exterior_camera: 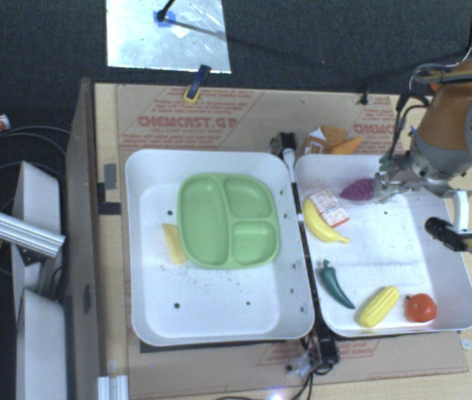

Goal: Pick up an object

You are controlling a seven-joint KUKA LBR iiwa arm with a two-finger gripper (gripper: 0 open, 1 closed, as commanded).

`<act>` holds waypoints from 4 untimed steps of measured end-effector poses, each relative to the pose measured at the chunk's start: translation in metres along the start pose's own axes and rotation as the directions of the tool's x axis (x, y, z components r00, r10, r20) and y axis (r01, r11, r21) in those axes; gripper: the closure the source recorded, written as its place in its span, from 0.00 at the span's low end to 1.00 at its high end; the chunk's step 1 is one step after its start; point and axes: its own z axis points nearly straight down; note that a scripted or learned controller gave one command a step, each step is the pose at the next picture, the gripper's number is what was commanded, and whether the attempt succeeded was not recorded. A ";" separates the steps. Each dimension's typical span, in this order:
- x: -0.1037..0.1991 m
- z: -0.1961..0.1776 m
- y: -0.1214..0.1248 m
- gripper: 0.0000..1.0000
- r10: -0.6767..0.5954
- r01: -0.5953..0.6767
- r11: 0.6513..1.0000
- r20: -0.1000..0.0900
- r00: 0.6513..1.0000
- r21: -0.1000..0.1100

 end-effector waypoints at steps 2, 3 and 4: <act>0.020 0.030 -0.027 0.00 0.002 -0.002 1.000 -0.001 1.000 0.004; 0.036 0.029 0.029 0.00 -0.004 0.004 1.000 0.000 1.000 -0.002; 0.035 0.018 0.028 1.00 -0.003 0.003 1.000 0.000 1.000 -0.002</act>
